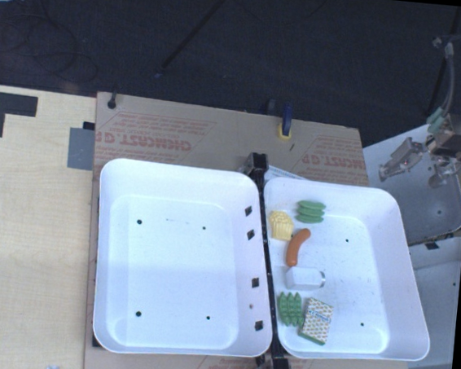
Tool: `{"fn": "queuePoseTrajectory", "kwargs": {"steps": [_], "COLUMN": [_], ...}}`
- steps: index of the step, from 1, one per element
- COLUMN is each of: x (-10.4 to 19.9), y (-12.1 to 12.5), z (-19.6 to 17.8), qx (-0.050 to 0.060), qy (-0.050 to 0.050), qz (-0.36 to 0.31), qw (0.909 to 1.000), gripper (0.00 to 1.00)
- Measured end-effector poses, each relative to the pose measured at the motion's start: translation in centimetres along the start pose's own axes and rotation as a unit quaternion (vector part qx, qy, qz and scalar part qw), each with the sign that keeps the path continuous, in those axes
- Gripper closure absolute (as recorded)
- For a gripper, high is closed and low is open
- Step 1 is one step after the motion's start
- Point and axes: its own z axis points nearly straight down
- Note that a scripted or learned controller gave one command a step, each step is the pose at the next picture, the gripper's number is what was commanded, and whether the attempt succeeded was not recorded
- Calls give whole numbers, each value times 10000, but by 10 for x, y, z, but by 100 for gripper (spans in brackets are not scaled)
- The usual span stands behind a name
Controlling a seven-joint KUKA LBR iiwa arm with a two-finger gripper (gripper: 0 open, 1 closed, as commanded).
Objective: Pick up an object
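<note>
**Toy foods lie in the right bin, gripper parked far right**

From above, the right shallow white bin (pixel 389 237) holds a green pea pod (pixel 310 210), a yellow corn piece (pixel 280 223), an orange sausage (pixel 297 246), a small white block (pixel 306 278), a green ridged vegetable (pixel 289 307) and a patterned packet (pixel 317 320), all along its left side. The grey metal gripper (pixel 430 155) hangs well apart, beyond the bin's upper right corner; whether it is clenched or released cannot be told.

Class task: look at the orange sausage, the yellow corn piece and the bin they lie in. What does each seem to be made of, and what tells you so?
Orange sausage: probably moulded plastic, with even colour and a smooth look. Yellow corn piece: likely plastic too, its surface bumpy; too small to be sure. Right bin: apparently thin white plastic, with rounded formed corners and a soft sheen.
</note>
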Motion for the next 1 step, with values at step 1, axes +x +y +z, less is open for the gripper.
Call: {"fn": "queuePoseTrajectory", "kwargs": {"steps": [1], "x": [-24], "y": [-108], "z": [-114], "qx": [0], "qy": [-4], "qz": [21], "qw": [10000], "gripper": [0]}}
